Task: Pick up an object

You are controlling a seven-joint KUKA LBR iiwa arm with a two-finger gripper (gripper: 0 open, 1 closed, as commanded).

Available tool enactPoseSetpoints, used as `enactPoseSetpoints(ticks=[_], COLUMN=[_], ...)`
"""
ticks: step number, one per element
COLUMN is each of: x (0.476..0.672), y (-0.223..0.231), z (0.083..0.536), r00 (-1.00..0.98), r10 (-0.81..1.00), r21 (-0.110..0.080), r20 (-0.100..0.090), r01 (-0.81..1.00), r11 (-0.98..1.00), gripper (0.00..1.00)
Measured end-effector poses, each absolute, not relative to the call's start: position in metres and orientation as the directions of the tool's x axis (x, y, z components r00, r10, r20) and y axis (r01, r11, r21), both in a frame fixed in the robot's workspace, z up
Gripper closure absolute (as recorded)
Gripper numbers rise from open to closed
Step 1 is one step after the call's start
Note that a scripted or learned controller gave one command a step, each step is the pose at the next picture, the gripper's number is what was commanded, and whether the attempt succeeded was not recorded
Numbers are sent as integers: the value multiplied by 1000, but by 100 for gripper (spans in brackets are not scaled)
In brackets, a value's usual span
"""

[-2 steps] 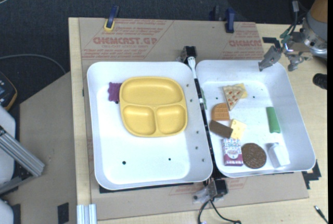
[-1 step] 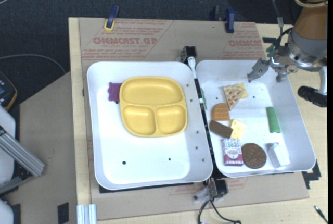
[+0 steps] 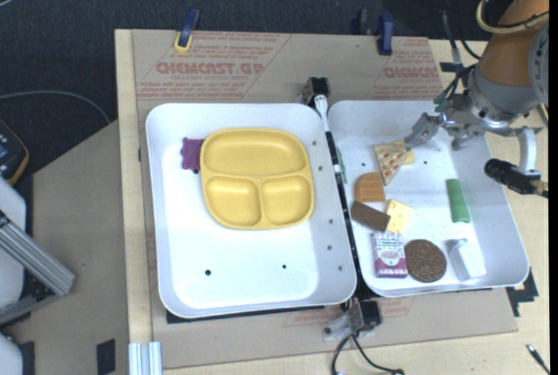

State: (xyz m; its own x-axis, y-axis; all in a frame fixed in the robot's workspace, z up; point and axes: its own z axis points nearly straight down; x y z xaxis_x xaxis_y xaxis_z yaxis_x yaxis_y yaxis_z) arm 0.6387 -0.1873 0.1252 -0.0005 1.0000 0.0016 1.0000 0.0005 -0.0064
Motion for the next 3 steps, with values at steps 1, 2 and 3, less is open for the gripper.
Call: enactPoseSetpoints(ticks=[1, 2, 3], x=[640, 643, 642], y=[-186, -187, -193], z=[86, 102, 148], r00=[-1, -2, 0], r10=[1000, 1000, 1000], r21=[0, 11, 6], r20=[3, -1, -3], r01=[1000, 1000, 1000], r11=[1, 2, 0], gripper=[0, 100, 100])
